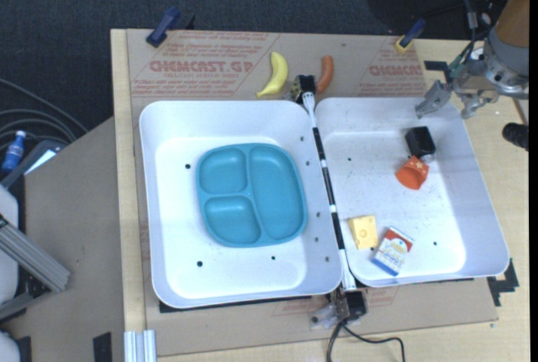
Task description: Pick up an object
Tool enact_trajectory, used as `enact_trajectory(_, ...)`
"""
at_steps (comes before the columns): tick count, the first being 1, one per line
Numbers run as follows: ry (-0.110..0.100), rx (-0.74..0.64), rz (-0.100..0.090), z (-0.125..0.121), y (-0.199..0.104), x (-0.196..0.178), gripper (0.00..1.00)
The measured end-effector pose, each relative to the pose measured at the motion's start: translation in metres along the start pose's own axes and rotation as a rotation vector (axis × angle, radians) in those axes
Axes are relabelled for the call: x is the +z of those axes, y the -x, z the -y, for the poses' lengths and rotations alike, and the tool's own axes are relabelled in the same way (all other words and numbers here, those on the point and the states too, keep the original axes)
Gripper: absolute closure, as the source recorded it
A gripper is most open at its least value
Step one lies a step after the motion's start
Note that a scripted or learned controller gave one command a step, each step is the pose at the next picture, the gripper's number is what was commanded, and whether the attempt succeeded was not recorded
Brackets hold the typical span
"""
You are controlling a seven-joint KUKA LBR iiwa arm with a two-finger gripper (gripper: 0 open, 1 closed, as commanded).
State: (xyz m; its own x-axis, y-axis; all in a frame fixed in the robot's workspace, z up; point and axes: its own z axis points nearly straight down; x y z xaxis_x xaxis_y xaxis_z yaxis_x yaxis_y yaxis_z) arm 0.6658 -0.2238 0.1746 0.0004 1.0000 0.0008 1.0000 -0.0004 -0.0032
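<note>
I count 4 loose things in the right bin (471, 184): 1 black block (419, 139), 1 orange cup (412, 174), 1 yellow cheese wedge (364, 231) and 1 printed carton (392, 250). The pincer (458, 100) hangs open over the bin's far edge, gripping nothing.

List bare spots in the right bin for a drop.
Right bin: bare between the divider and the black block, and between the orange cup and the near-side items. Crowded near the front: cheese beside small box.
</note>
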Motion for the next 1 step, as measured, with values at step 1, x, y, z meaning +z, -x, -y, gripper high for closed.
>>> enact_trajectory(1,-0.009,-0.006,-0.019,-0.0014,-0.0092,0.0915,0.00)
